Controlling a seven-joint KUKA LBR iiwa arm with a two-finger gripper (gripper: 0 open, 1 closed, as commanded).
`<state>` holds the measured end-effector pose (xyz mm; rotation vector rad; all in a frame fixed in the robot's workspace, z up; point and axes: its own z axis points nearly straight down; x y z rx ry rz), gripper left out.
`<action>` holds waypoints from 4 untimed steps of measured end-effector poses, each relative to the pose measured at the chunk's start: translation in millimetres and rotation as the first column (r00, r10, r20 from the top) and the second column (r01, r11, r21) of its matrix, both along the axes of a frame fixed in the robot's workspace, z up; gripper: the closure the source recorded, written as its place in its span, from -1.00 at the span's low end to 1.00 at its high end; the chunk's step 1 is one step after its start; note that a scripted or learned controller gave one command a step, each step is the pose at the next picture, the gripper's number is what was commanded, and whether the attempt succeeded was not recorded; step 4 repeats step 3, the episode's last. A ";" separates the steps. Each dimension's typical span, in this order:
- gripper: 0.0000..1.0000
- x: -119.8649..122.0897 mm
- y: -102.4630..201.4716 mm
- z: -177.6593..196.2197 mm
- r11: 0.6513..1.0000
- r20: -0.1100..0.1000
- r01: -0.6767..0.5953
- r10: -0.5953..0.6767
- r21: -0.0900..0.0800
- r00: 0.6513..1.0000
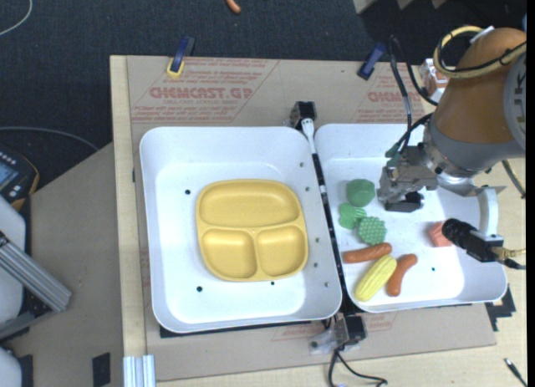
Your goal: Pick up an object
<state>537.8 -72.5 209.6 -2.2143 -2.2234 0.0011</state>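
The right bin [468,289] holds several toy foods. A round green piece [361,191] lies beside a flat green piece [348,215] and a bumpy green one [371,229]. Below them are a red sausage [366,253], a yellow corn cob [375,277] and a second sausage [401,273]. A salmon-pink piece [436,233] lies further right. My gripper [403,200] is down in the right bin, just right of the round green piece and apart from it. Nothing shows in its grasp.
The left bin [167,210] carries a yellow divided plate [251,229]. A black clamp [303,114] sits where the two bins meet at the back. The arm's grey and orange body [481,101] hangs over the right bin's far right part.
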 end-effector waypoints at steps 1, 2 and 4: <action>1.00 1.1 56.3 12.9 1.000 0.006 -0.002 0.002 -0.001 1.000; 1.00 -21.0 103.8 8.1 1.000 -0.001 -0.001 0.001 0.001 1.000; 1.00 -25.6 117.9 10.5 1.000 0.000 0.001 -0.001 -0.001 1.000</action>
